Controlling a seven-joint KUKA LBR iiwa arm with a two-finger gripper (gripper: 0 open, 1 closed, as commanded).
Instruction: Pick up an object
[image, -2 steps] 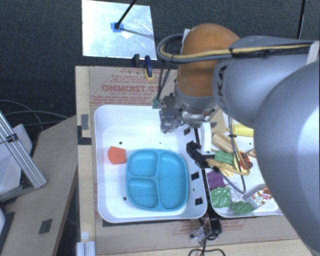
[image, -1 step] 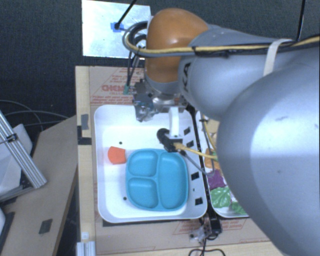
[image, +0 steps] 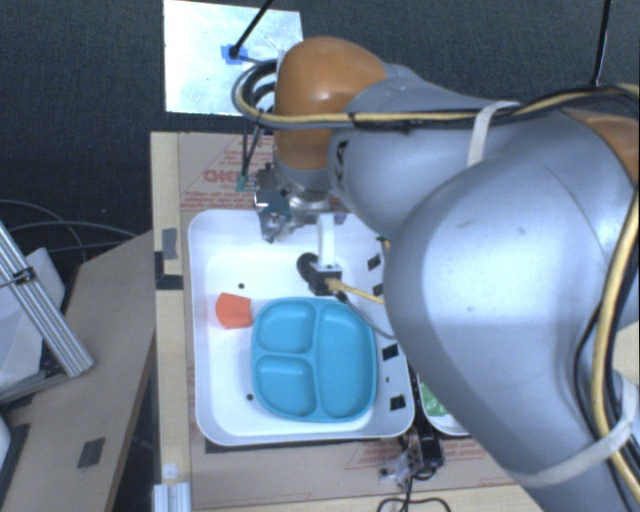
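A small orange-red block (image: 234, 310) lies near the left wall of the left bin (image: 215, 400). Right beside it sits a blue divided plate (image: 312, 358) with three compartments, taking up the bin's middle and front. My gripper (image: 274, 218) hangs over the bin's far edge, above and behind the block and apart from both objects. Nothing shows between it and the bin floor.
The grey arm covers the right bin almost wholly; a bit of something green and white (image: 436, 402) peeks out under it. A pale sheet (image: 210, 60) lies behind the bench. Bare white floor shows in the left bin's far half.
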